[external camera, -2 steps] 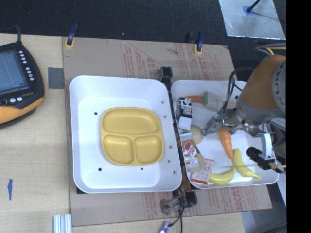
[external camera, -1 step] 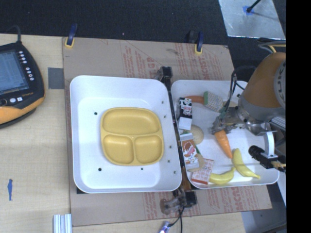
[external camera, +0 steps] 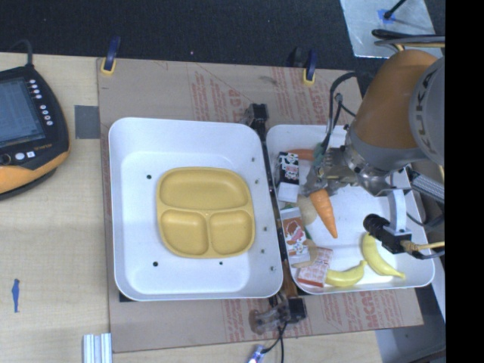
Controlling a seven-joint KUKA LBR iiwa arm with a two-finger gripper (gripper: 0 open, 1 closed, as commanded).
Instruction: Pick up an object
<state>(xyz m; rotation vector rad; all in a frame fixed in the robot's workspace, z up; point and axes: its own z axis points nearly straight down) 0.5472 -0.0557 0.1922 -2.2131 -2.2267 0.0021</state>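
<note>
Left bin [external camera: 121,203]: a yellow divided tray [external camera: 205,210] lies at its centre. Right bin [external camera: 423,278]: cartons [external camera: 288,168] and packets [external camera: 310,259] line its left wall; a toy carrot [external camera: 324,212] lies mid-bin and a banana [external camera: 367,265] sits near the front edge. The gripper [external camera: 321,178] hangs at the carrot's blunt top end; how far the jaws are open cannot be told. A sound grasp likely closes across the carrot's thick end.

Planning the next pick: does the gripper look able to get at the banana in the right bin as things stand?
Probably yes. The banana lies uncovered near the front rim of the right bin, nothing on top. The gripper is over the carrot, a short move away.
</note>
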